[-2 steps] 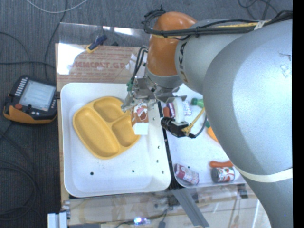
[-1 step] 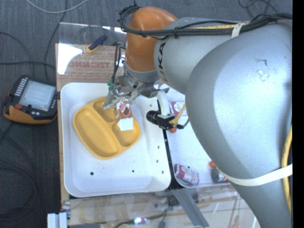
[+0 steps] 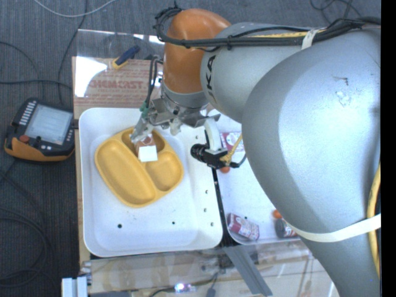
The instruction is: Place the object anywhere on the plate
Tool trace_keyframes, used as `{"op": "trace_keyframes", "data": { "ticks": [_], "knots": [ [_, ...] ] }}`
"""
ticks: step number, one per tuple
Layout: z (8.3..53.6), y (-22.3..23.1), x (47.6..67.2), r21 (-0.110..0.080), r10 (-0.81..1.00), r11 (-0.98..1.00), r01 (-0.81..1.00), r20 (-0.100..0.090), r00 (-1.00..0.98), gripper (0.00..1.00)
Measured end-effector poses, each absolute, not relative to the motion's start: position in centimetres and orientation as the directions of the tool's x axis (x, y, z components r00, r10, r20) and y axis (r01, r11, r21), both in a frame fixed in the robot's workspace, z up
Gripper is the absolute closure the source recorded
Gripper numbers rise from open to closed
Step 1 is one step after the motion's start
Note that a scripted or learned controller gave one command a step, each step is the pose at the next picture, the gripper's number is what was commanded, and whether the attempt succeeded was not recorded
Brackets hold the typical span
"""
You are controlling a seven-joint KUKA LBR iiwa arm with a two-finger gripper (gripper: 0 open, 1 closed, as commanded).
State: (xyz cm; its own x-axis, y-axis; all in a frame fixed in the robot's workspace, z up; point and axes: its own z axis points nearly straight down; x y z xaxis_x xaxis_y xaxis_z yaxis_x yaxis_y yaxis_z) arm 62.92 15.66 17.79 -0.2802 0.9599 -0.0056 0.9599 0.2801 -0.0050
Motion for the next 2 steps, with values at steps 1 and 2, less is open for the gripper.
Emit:
{"op": "trace_keyframes", "data": {
  "ticks": [1,2],
  "knots": [
    [18.1,12.3,63.0,-0.005,0.864,0.503,0.864,-0.003,-0.503,0.00],
    [27.0,12.6,60.7,-0.003,0.796,0.606,0.796,-0.003,-0.606,0.00]
  ]
}}
